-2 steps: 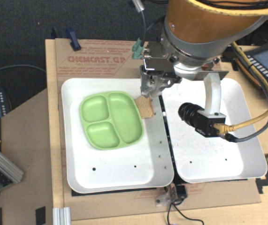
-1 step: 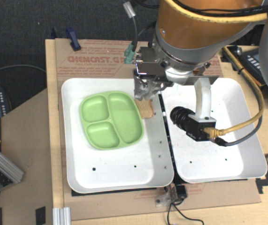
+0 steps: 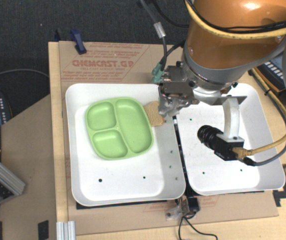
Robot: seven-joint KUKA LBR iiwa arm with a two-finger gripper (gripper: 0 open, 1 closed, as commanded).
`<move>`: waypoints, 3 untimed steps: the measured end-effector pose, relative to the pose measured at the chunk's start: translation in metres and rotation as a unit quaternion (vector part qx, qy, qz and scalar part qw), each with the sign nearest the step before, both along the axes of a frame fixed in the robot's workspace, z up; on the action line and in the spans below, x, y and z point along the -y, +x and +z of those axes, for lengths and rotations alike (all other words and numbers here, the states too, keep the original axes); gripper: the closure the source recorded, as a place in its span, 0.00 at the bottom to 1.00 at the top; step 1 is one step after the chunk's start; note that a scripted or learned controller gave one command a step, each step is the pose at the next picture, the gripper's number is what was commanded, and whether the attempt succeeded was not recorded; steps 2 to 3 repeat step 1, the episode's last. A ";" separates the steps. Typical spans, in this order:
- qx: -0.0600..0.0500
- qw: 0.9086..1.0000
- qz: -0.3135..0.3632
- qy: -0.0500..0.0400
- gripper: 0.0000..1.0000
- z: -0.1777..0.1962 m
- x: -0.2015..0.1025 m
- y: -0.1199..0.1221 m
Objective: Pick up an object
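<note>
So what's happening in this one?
The robot arm reaches in from the right, and its gripper sits low over the seam between the two white bins. It is right beside a small tan object lying in the left bin, next to a green divided plate. Nothing is visibly lifted yet. A black camera unit on a cable hangs over the right bin.

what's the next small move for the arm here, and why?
Probably a short descent with a slight shift toward the tan piece. The end effector sits over the left bin's right edge, right beside that piece, which lies against the green divided plate. Nothing is visibly gripped.
</note>
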State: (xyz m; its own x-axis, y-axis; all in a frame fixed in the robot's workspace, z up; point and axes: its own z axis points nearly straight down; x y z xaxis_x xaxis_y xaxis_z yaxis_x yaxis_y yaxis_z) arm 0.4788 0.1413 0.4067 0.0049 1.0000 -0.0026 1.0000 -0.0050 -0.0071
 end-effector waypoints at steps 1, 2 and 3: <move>0.004 1.000 0.002 0.002 1.00 0.013 -0.003 0.001; 0.004 1.000 0.002 0.002 1.00 0.013 -0.003 0.001; 0.004 1.000 0.002 0.002 1.00 0.013 -0.003 0.001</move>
